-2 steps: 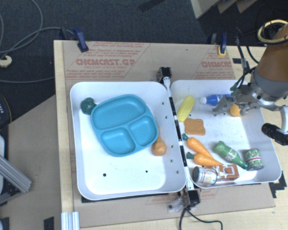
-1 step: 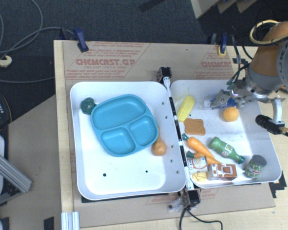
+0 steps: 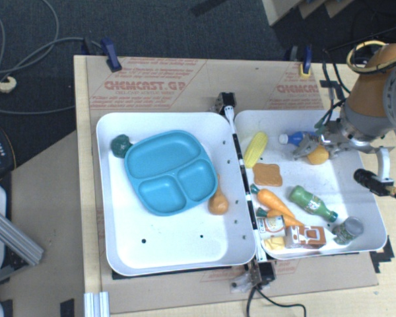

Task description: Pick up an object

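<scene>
At the near edge of the right bin point(image 3: 366, 207) lie a small carton point(image 3: 305, 236), a grey can point(image 3: 347, 230) and a green bottle point(image 3: 311, 203). A carrot point(image 3: 277, 203) lies next to them, and a piece of toast point(image 3: 268, 174) sits a bit farther back. A corn cob point(image 3: 255, 149) leans by the wall between the bins. These toys are spread out, likely so the arm can reach one at a time.

In the left bin point(image 3: 115, 240) a blue tray point(image 3: 168, 170) fills the middle. A small orange fruit point(image 3: 218, 203) sits just beside it, and a dark green ball point(image 3: 121, 146) is at its far corner.

Far back on the right, the gripper point(image 3: 315, 149) is low in the bin. A yellow-orange toy point(image 3: 317, 155) is right at its tip, touching or nearly so. I cannot tell how wide the gripper is, or if it has the toy. A blue and white bottle point(image 3: 292, 138) lies just beside it.
</scene>
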Robot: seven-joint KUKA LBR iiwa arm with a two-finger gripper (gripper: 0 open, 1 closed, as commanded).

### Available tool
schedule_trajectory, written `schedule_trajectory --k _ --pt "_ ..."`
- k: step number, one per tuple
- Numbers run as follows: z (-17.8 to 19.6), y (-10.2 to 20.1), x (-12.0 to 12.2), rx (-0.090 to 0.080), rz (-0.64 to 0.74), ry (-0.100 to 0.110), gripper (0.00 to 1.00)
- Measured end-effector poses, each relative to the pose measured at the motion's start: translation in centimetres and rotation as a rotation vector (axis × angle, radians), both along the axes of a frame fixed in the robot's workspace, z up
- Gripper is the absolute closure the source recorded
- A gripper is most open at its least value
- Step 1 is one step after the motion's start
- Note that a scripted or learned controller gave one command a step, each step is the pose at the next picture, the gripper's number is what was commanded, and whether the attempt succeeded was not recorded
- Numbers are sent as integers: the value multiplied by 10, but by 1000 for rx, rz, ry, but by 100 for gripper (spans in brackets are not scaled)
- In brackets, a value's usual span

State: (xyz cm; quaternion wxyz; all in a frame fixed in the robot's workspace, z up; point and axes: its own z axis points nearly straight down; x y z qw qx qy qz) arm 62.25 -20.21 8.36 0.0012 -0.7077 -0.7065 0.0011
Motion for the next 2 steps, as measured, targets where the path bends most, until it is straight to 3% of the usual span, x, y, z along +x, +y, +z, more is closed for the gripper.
schedule_trajectory --k 1,2 --pt "12 1 2 -2 3 -5 100" --pt "-4 56 36 -2 1 39 100"
